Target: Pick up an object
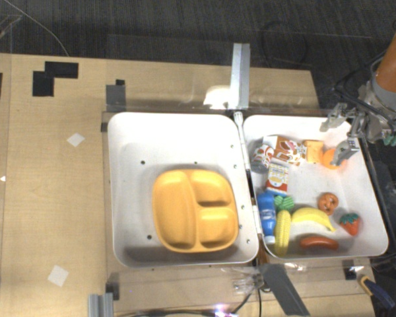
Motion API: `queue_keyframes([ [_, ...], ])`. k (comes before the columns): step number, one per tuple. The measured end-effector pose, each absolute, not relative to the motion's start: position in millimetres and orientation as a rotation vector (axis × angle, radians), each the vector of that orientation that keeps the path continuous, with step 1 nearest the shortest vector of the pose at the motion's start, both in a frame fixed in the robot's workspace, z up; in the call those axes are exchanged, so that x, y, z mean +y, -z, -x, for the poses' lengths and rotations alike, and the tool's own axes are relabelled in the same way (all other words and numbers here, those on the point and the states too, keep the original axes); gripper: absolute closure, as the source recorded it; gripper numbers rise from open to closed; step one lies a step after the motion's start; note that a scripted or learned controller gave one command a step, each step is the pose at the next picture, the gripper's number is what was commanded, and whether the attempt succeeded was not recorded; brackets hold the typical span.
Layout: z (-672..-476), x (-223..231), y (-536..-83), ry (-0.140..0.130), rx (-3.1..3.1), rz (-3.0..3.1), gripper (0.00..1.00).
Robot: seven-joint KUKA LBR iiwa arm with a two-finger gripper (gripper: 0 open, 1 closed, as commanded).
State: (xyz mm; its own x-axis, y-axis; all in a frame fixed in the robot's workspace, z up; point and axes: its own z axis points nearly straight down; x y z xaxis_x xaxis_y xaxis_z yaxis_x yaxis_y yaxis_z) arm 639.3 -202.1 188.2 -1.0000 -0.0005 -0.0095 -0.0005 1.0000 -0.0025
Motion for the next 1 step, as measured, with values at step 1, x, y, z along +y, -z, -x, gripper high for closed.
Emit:
queue_keyframes([
  [1,-605.9,-187.8,-89.0,0.001,3.103,-0.411,0.00],
])
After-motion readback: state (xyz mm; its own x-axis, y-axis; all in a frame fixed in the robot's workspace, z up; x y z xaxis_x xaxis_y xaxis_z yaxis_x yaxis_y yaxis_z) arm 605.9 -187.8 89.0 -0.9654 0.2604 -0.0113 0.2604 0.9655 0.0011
